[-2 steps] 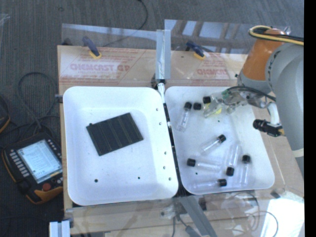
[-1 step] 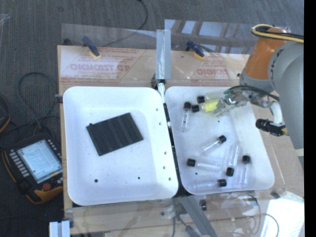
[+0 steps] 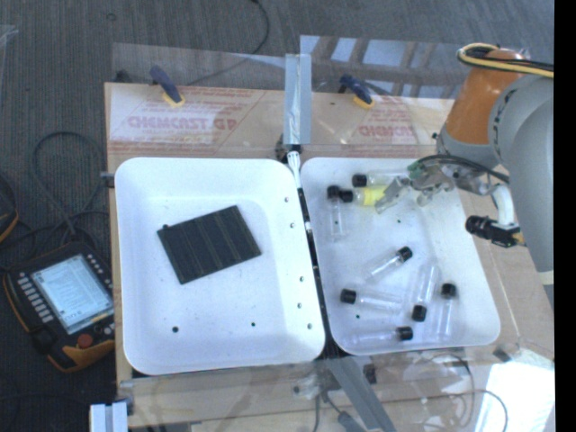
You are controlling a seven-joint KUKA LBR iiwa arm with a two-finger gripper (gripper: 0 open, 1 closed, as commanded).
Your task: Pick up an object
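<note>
Several clear vials [image 3: 389,264] with black caps lie scattered in the right bin [image 3: 486,327], most below the gripper [image 3: 396,194], which hangs over the bin's upper part just beside a yellow-tipped vial [image 3: 371,195]; its grip cannot be told. A black ridged pad [image 3: 209,243] lies well to the gripper's left in the left bin [image 3: 144,331].

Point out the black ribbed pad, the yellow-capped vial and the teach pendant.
black ribbed pad [image 3: 210,243], camera view, middle of its ribbed top face.
yellow-capped vial [image 3: 371,196], camera view, on its yellow end.
teach pendant [image 3: 65,297], camera view, on its lit screen.
</note>
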